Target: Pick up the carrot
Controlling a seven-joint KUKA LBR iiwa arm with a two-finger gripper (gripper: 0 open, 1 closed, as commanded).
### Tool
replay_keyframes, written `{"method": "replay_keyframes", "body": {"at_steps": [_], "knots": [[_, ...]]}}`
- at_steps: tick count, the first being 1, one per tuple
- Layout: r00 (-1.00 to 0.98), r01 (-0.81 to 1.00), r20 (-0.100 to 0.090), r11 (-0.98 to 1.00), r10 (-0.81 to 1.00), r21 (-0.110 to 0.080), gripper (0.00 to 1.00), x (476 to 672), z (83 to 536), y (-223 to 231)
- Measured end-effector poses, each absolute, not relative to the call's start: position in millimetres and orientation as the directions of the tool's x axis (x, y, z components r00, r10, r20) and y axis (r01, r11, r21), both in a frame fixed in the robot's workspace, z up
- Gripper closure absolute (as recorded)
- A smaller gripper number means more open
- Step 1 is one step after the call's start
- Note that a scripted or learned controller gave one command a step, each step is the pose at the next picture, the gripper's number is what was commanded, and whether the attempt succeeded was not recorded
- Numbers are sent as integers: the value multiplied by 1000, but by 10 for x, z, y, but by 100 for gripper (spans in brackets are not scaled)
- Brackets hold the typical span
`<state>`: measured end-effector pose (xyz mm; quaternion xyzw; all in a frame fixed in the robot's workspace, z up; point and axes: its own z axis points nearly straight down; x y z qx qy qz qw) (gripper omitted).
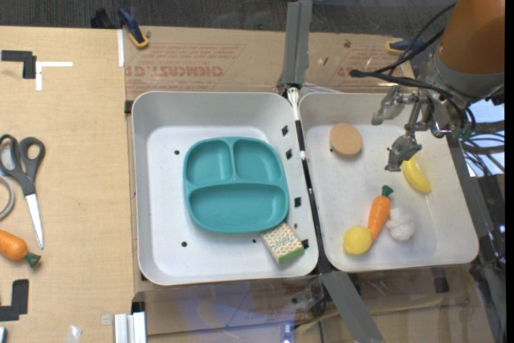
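Crowding worries us: small orange plastic carrot [379,213] touches a white lump [400,227] and yellow lemon [357,240]; jaws' state we cannot tell.

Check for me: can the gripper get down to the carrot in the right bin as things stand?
Probably yes. The gripper hangs over the right bin, up and to the right of the carrot, with nothing between them. A lemon and a white lump crowd the carrot's lower end, so a clean grasp may be tight.

Orange carrot [379,212] w/ green top; teal tray [235,185].
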<state>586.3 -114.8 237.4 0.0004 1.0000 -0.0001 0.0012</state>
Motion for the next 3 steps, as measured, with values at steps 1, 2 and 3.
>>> {"method": "replay_keyframes", "body": {"at_steps": [1, 2, 3], "knots": [[-1000, -5, -3, 1000, -5, -1, 0, 5430, 926, -1163], [-1000, -8, -6, 1000, -9, -3, 100, 5445, 1022, -1157], [-990, -142, -4, 990, -142, 0, 100, 5210, 1923, -712]]}}
